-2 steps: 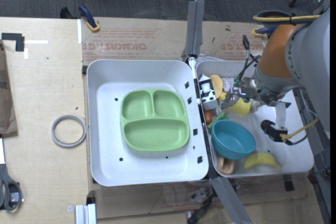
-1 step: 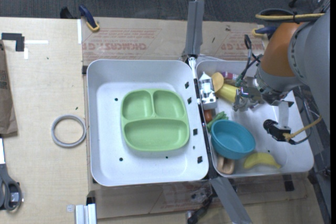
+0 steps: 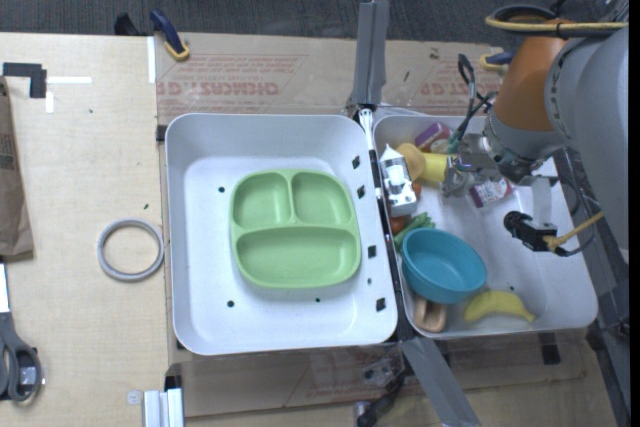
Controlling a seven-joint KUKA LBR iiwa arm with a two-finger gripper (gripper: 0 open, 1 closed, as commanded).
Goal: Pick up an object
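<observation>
My gripper (image 3: 458, 177) is down inside the right bin (image 3: 560, 315), near its back half, below the orange band on the arm. It hangs just right of a yellow toy (image 3: 425, 162) and left of a small purple item (image 3: 490, 193); whether it touches either is unclear. Also in this bin are a blue bowl (image 3: 443, 265), a banana (image 3: 500, 307), a white and grey object (image 3: 397, 181), a purple packet (image 3: 432, 133), a green item (image 3: 413, 222) and a wooden piece (image 3: 428, 316).
The left bin (image 3: 190, 315) holds a green divided plate (image 3: 295, 228). On the bench to the left lie a tape ring (image 3: 130, 248), scissors (image 3: 15, 370) and a brown bag (image 3: 12, 185). A blue clamp (image 3: 170, 33) sits at the back.
</observation>
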